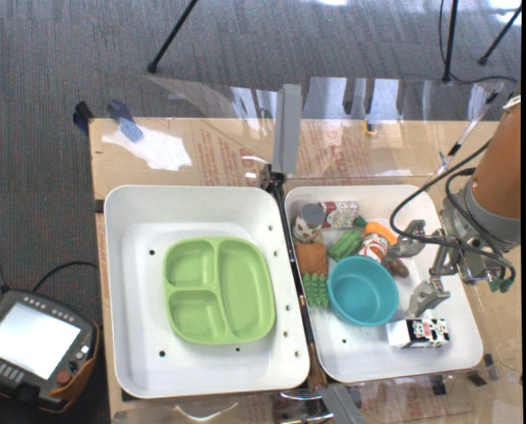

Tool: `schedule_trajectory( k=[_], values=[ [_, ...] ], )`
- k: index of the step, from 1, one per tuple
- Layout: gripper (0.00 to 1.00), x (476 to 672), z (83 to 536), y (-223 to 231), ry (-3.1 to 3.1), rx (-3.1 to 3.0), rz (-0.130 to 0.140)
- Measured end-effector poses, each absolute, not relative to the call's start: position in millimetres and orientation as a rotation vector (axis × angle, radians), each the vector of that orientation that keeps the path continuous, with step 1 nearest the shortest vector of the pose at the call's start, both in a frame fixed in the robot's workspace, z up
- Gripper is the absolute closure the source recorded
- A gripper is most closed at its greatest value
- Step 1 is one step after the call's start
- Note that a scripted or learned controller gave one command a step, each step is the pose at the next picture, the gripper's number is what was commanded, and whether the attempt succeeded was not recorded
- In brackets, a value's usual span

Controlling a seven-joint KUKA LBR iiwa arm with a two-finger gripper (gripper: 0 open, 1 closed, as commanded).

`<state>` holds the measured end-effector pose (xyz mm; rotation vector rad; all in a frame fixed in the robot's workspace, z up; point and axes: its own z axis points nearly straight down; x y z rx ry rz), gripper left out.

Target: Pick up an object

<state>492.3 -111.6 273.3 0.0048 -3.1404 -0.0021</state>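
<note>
Near edge: left bin (131, 325) with green tray (219, 290). Gripper (417, 272) over right bin (462, 347), fingers spread, gripping nothing, beside blue bowl (363, 291). Pick not yet made.

Green divided plate (219, 290) in left bin (131, 219); teal bowl (363, 291) among clutter, right bin (462, 343).
</note>
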Motion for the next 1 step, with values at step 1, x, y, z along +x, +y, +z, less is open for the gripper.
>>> schedule_trajectory(
  k=[1],
  values=[
    [0.0,478.5,99.6,-151.6,-3.128,0.021,-0.008]
  ],
)
